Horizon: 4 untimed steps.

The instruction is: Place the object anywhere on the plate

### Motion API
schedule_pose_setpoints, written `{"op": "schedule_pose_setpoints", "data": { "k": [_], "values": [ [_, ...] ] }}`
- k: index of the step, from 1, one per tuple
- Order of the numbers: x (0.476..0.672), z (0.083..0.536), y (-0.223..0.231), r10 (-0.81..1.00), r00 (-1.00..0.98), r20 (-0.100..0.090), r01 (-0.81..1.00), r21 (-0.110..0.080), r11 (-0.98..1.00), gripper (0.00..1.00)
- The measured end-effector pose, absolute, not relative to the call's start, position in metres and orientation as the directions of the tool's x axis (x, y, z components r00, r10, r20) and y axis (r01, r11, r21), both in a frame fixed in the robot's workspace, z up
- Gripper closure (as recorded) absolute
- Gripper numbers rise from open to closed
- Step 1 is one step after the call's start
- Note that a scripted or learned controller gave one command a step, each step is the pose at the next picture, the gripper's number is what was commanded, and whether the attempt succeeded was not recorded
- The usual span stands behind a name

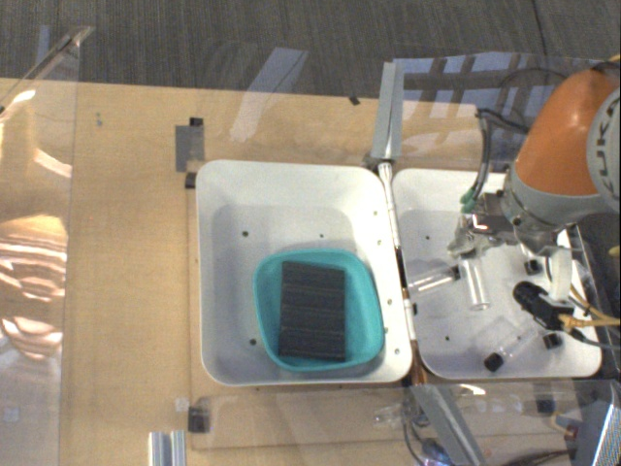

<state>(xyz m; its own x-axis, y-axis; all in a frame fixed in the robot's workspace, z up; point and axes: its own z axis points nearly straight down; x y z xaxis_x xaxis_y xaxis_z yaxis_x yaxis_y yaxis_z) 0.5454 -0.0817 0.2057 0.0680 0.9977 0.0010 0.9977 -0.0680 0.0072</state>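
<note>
Partly legible "KU" lettering on arm [582,144], dark object [312,309] on teal plate [367,304]

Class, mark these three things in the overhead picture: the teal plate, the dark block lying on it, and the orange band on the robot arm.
Teal plate [367,311]: camera view, bare right rim.
Dark block [312,310]: camera view, middle of its top face.
Orange band [565,136]: camera view, centre of the orange surface.

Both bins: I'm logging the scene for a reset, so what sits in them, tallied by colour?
Teal: 1, the square plate in the left bin.
Dark grey: 1, the ridged rectangular block lying on that plate.
Total: 2.
The right bin is under the arm, whose pincer hangs over it; I cannot tell if anything loose lies there.
</note>
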Motion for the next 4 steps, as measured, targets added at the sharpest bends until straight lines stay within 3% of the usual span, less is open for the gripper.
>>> {"op": "schedule_pose_setpoints", "data": {
  "k": [1, 2, 3, 4],
  "values": [
    [0.524, 0.185, -0.001, 0.998, 0.069, 0.001, 0.998, 0.004, -0.069, 1.00],
    [0.538, 0.185, 0.074, 1.000, -0.013, 0.002, 1.000, 0.005, 0.013, 1.00],
    [0.539, 0.185, 0.074, 1.000, -0.012, 0.002, 1.000, 0.006, 0.012, 0.00],
    [0.571, 0.362, 0.051, 0.997, 0.080, 0.002, 0.997, 0.012, -0.080, 0.00]
  ]
}}
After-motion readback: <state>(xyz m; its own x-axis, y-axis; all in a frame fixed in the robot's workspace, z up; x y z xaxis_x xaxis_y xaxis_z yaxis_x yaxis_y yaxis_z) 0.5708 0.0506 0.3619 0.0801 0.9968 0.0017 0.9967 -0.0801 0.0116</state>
